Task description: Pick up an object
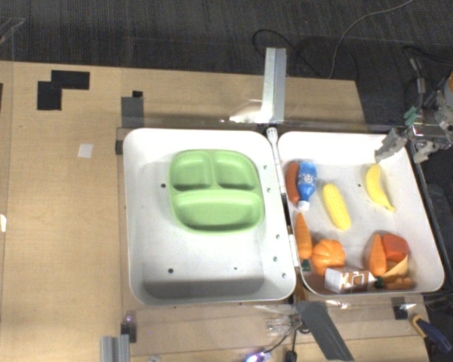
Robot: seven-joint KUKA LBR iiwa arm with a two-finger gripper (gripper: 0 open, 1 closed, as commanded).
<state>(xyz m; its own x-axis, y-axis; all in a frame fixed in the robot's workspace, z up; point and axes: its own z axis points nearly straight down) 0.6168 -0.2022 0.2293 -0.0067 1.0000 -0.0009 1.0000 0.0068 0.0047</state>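
The right bin [430, 225] holds several toy foods. A yellow banana [377, 187] lies at its upper right and a corn cob [334, 206] in the middle. A blue and white bottle [306, 181] and a red sausage [292, 183] lie by the left wall. Below them are a carrot [303, 236], an orange pumpkin [328, 253], a white and brown carton [349, 280] and an orange and red piece [389, 253]. My gripper [406, 145] hangs over the bin's upper right corner, above and right of the banana, open, nothing between its fingers.
A green divided plate [215, 189] lies in the left bin [147, 225]. A grey upright post [275, 85] stands behind the wall between the bins. Cables run over the dark floor at the back right.
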